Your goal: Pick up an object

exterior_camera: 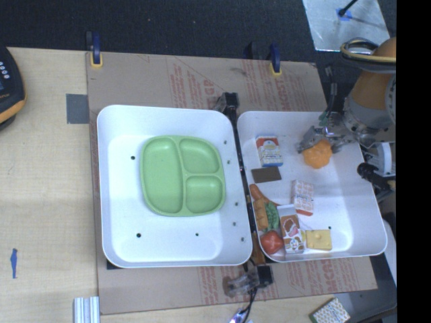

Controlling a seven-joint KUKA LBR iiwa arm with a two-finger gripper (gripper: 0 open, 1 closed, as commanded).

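My gripper [324,140] hangs over the back of the right bin [367,214], at the end of the grey arm that comes in from the right. An orange fruit-like toy [318,155] lies right under and slightly in front of it, touching or nearly touching the gripper. Whether the toy is gripped cannot be made out. Other small items in this bin are a white carton [269,150], a brown block [266,174], a red-and-white packet [303,197], a red tomato [271,242] and a yellow cheese wedge [318,239].
The left bin [121,200] holds a green divided plate [183,175]. A long orange-brown food item [258,199], a green one [271,215] and a small printed box [291,227] crowd the right bin's front left. A dark bracket [229,103] sits between the bins at the back.
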